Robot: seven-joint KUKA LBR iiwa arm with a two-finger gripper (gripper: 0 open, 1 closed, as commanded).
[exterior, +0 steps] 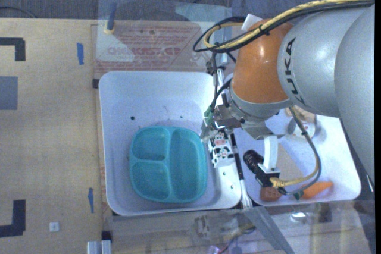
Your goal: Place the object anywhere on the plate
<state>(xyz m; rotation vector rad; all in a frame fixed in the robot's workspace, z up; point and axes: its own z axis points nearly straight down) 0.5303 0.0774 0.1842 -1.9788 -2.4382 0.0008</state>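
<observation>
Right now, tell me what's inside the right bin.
The right bin holds an orange carrot-like piece and a brown item near its front edge. The arm covers much of the bin, hiding whatever else lies there.

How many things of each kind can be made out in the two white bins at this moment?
White bins: 2, left and right
Teal divided plates: 1, in the left bin
Orange carrot-like items: 1, in the right bin
Brown rounded items: 1, in the right bin, partly hidden
Total: 5
</observation>
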